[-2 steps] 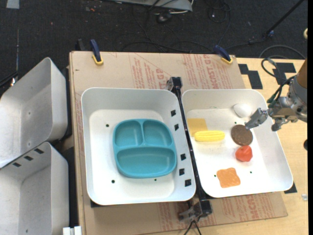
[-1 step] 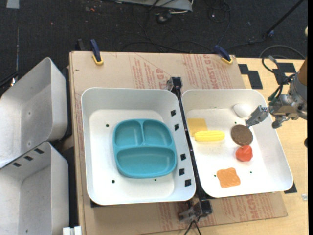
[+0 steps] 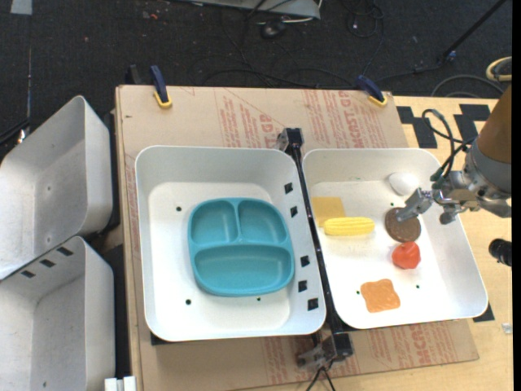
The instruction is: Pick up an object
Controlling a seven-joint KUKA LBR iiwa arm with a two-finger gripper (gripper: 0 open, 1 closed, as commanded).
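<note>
Two shallow white bins sit side by side on the brown cardboard-topped counter [image 3: 244, 108]. The left bin [image 3: 155, 218] holds one teal plastic plate with three sections [image 3: 241, 247]. The right bin [image 3: 456, 287] holds six small things: one flat pale yellow square [image 3: 328, 208], one yellow toy corn cob [image 3: 349, 226] just below it, one round brown disc [image 3: 403, 228], one small red ball-like toy [image 3: 406, 256] just under the disc, one flat orange piece [image 3: 380, 295] near the front, and one small white lump [image 3: 401, 182] near the back.

The grey arm with its orange band [image 3: 496, 149] comes in from the right, low over the right bin. Its jaws [image 3: 419, 204] point left, with the tip right at the top edge of the brown disc. I cannot tell if the jaws are spread or pressed together. Nothing shows between them.
</note>
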